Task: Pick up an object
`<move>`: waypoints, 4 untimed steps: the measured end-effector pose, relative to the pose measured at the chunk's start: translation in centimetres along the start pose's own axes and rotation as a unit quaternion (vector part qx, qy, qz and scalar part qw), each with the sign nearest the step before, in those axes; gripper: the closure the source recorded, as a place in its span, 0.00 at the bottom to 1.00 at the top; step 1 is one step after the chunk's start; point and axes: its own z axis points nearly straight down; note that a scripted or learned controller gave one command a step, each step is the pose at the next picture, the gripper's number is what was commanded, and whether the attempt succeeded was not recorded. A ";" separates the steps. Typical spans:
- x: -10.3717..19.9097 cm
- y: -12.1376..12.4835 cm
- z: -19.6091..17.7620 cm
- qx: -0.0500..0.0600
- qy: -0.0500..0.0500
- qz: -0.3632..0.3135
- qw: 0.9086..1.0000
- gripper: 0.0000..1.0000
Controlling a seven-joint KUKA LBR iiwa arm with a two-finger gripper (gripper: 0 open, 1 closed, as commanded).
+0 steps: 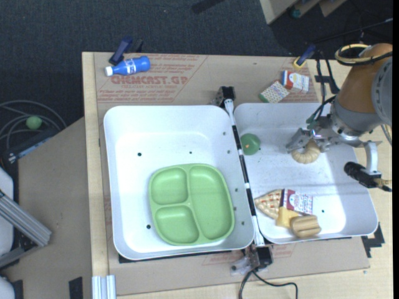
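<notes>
Taking the black hinge-like strip [240, 161] between the two bins as the landmark, the far left of the bench [93, 167] holds a blue-and-white bottle [128, 66], lying on its side up and well to the left of the strip's top end, on the printed cardboard outside the bins. The left bin [124, 129] lies directly left of the strip, its right rim touching it. Inside it, a green divided plate [190, 203] with three compartments sits near the lower part of the strip, just left of it.

Just right of the strip, in the right bin [349, 217], a small green round object [250, 144] rests near the strip's upper part. Lower down, a pizza-slice toy [269, 203] lies close to the strip's lower end, touching a small red-and-white packet [298, 202] on its right; a yellow block and a tan bread-like piece [300, 223] sit just below them. Above the right bin's top rim, up and right of the strip's top, two small cartons [285, 86] lie on the bench.

Farther right of the strip, a pale ring-shaped pastry [305, 155] lies in the bin's upper half. The claw [310, 143] sits directly over it, touching or nearly so; I cannot tell how its tips stand. The grey arm [365, 92] with its orange band rises from there toward the right edge.
</notes>
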 end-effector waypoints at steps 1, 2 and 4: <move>0.0 0.1 -1.1 -0.002 -0.001 0.000 1.000 1.00; 4.5 -4.4 -14.9 -0.003 -0.001 0.000 1.000 1.00; 14.8 -6.7 -14.5 0.000 0.000 -0.001 1.000 1.00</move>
